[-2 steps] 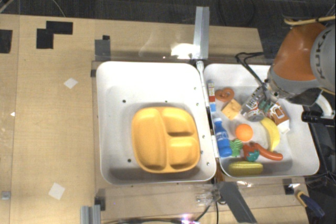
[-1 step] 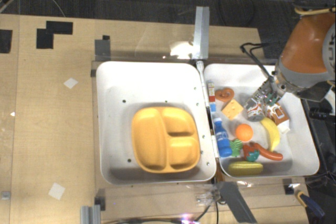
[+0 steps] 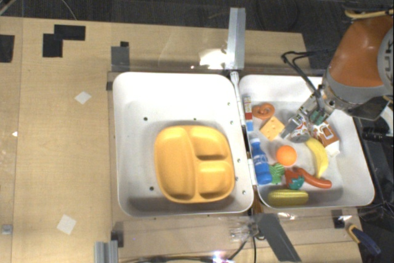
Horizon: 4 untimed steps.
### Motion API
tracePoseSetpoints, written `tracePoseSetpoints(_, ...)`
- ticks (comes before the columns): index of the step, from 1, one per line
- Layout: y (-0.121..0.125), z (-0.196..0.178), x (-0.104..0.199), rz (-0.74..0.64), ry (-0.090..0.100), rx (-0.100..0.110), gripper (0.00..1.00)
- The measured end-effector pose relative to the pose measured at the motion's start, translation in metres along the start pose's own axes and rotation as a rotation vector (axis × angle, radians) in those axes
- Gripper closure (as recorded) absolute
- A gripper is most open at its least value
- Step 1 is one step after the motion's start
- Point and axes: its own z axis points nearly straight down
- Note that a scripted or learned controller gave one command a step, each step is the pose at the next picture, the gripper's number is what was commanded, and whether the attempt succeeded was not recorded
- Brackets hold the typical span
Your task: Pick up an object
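I see my gripper (image 3: 295,127) low in the right bin (image 3: 360,194), beside the cheese wedge (image 3: 271,128); I cannot tell its state. The yellow tray (image 3: 194,163) sits in the left bin (image 3: 132,132).

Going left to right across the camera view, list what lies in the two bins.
Yellow divided tray → blue bottle → cheese wedge → orange ball → banana.

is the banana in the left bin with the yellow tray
No, the banana lies in the right bin; the yellow tray sits alone in the left bin.
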Motion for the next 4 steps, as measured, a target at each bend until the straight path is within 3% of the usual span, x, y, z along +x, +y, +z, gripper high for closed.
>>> tracePoseSetpoints(1,0.051,0.081,-0.028,0.106,-0.006,-0.006,0.0)
tracePoseSetpoints(2,0.054,0.069,-0.03,0.098,-0.014,-0.011,1.0)
tracePoseSetpoints(3,0.071,-0.019,-0.013,-0.063,-0.006,-0.005,1.0)
tracePoseSetpoints(4,-0.029,0.026,0.024,0.044,0.002,0.003,1.0)
